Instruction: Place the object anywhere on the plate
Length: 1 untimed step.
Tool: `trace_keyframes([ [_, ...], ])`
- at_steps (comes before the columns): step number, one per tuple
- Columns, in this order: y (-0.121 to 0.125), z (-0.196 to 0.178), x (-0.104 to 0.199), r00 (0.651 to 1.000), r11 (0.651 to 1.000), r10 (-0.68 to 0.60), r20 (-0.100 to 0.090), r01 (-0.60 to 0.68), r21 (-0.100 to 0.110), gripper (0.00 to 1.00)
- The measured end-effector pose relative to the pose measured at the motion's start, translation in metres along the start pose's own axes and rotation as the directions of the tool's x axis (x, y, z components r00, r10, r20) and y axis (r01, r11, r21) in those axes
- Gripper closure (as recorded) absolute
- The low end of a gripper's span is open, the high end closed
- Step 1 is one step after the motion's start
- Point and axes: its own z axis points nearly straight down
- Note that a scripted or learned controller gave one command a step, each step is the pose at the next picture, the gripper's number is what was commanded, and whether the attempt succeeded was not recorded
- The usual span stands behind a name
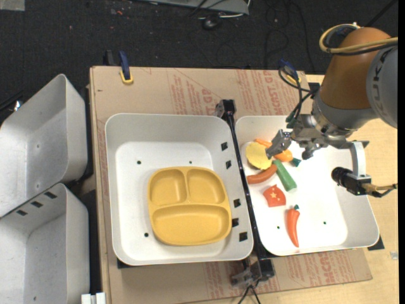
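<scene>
My claw (pixel 283 145): hanging over the upper-left corner of the right bin (pixel 354 233), right above the toy-food cluster. Whether it is spread or pressed together I cannot tell from this slant; nothing is visibly pinched.
Likely target: not settled. The pile under me holds a yellow round piece (pixel 257 155), a small orange piece (pixel 283 156), a green stick (pixel 286 177) and an orange-red sausage shape (pixel 261 175), all touching or just beside one another.
Loose items: a red strawberry-like piece (pixel 274 196) and an orange-red pepper (pixel 293 225) lie apart, lower in the same bin.
Plate (pixel 188 206): yellow, three compartments, in the left bin (pixel 126 170), nothing on it. Task not yet done.
Risk 1: crowding. Closing into the pile may catch two pieces, or nudge one away and grab none.
Risk 2: the bin's left wall is near the pile; a piece could wedge against it.
Risk 3: weak pinch on a rounded toy, so a drop over the divider (pixel 239 170) between the bins during carry.
Risk 4: release off-centre; a piece could roll off the plate rim.
</scene>
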Motion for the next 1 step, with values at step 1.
trace_keyframes([
  [1,0.0026,-0.0078,0.0,1.0,1.0,-0.002,0.001,0.002,-0.014,0.0],
])
